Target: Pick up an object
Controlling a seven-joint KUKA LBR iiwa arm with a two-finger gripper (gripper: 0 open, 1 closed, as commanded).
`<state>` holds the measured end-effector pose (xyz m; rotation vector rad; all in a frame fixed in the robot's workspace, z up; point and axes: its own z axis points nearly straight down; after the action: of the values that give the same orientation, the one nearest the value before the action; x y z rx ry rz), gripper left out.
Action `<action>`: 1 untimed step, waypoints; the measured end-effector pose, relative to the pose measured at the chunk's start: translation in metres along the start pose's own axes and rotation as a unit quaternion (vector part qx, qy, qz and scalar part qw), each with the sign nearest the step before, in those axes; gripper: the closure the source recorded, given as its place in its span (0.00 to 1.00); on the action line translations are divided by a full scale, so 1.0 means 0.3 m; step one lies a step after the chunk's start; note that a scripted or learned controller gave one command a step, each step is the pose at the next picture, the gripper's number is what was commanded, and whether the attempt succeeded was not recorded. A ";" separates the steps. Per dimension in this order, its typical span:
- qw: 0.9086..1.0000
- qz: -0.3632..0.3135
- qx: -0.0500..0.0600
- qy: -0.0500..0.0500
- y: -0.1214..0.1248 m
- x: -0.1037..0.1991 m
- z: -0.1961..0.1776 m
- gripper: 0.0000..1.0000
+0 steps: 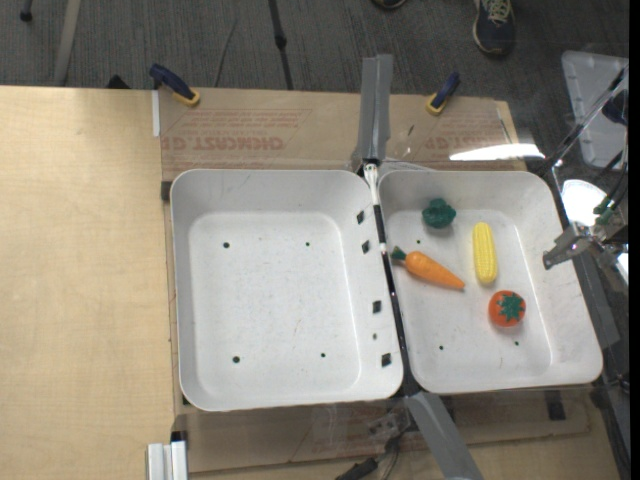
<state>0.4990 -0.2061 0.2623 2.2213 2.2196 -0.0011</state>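
Jaws cannot be judged in the camera view: the gripper (572,245) sits at the right bin's (540,373) far right rim, partly cut off and blurred, with nothing visibly between its fingers. Carrot (432,268), corn (484,252), tomato (506,309) and a green vegetable (438,213) all lie in that bin; the pick is judged not yet made. Left bin (200,388) adjoins it on the tabletop (80,268).
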 end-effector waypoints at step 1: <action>1.000 0.002 0.002 0.001 -0.073 0.057 0.391 0.00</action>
<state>0.4773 -0.1891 0.1451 2.2277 2.2190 -0.0025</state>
